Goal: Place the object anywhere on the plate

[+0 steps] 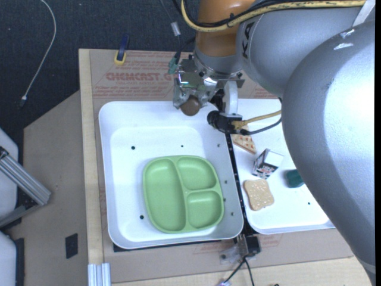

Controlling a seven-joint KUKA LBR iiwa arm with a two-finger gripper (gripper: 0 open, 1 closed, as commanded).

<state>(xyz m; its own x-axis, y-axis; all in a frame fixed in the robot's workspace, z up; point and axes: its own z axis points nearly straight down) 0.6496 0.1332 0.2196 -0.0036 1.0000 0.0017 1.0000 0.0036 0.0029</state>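
Note:
A green plate (181, 193) with three compartments lies in the left bin (122, 159), toward its front. My gripper (190, 103) hangs over the far edge of that bin, behind the plate. Between its fingers sits a small brown rounded object (191, 106), held above the bin rim.
The right bin (297, 216) holds a slice of toast (258, 193), a pizza-like wedge (243, 142), a small grey-and-white box (265, 162) and a teal piece (292, 177). My bulky arm covers the upper right. A cardboard sheet (134, 73) lies beneath the bins.

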